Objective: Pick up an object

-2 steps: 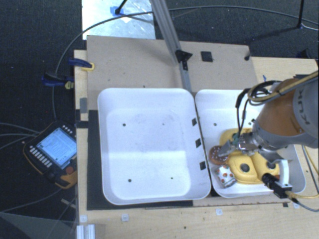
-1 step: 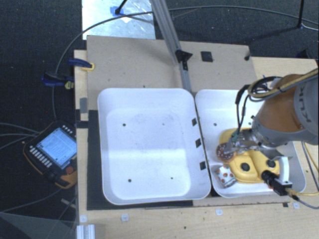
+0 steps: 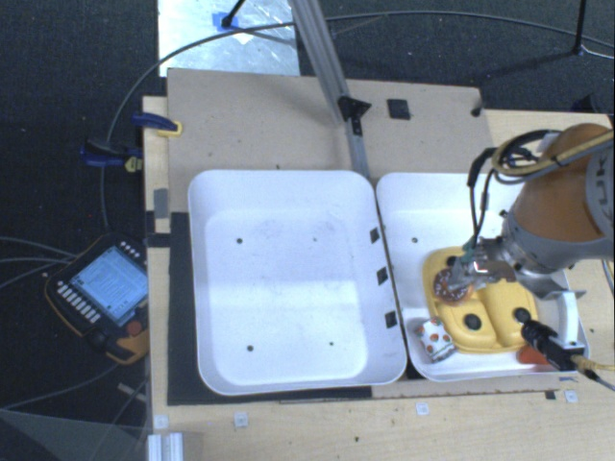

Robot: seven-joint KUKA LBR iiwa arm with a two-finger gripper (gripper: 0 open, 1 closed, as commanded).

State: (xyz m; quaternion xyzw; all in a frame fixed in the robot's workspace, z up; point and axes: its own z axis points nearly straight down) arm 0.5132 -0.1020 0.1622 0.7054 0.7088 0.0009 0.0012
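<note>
A yellow, lumpy plastic object (image 3: 478, 322) lies in the right bin (image 3: 411, 221), toward its front. Beside it at the bin's front left sits a small white object with red spots (image 3: 434, 339). A bit of red-orange (image 3: 528, 355) peeks out at the front right edge of the yellow object. My gripper (image 3: 457, 280) hangs low over the yellow object's upper left part, reaching in from the right, and it may be touching it. A brownish round patch shows right at the gripper's tip.
The left bin (image 3: 207, 257) stands alongside, sharing a middle wall with black clips (image 3: 381, 275). A metal pole (image 3: 322, 51) slants in from the top. A teach pendant (image 3: 104, 293) lies on the floor at left.
</note>
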